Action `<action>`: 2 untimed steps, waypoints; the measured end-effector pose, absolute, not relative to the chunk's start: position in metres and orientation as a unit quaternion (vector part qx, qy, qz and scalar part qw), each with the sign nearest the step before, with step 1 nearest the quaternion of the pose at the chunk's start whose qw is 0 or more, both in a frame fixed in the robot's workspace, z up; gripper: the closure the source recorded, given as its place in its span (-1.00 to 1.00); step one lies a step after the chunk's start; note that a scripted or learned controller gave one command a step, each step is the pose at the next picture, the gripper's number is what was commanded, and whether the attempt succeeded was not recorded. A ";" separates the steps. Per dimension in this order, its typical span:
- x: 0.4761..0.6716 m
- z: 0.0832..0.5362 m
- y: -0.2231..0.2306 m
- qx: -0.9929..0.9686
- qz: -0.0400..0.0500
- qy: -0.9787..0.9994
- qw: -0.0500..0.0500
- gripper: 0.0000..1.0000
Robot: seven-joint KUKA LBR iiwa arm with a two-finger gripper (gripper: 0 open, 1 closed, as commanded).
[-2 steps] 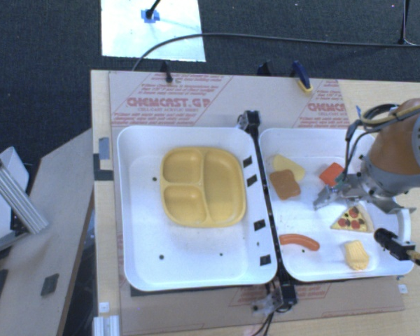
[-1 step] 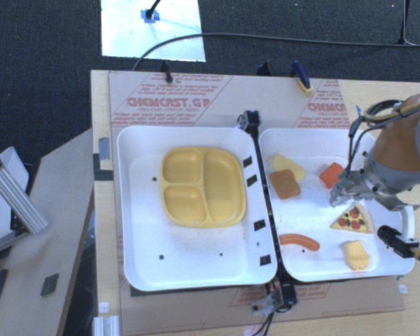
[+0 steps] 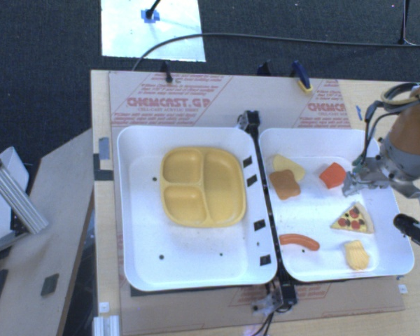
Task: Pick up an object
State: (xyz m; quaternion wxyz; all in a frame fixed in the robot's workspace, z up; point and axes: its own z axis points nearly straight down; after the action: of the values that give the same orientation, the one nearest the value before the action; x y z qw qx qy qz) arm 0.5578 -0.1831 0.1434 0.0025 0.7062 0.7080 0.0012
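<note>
An orange-red block [image 3: 332, 175] lies just left of the pincer [image 3: 355, 185]. A pizza slice [image 3: 353, 219] lies flat just below it. A yellow piece [image 3: 356, 255] sits farther below; a sausage [image 3: 299, 241], brown toast [image 3: 285, 184] and a yellow wedge [image 3: 288, 164] lie farther left.

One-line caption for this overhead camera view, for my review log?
Gripper poised in the right bin beside an orange block, above a pizza slice; yellow divided plate in the left bin.
</note>
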 end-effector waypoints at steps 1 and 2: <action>0.564 0.206 -0.179 0.705 0.002 0.709 0.004 1.00; 0.565 0.261 -0.179 0.705 0.002 0.709 0.003 1.00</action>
State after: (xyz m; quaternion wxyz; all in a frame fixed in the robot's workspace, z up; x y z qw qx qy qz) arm 0.5653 -0.1790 0.2606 0.0032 0.7050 0.7092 0.0017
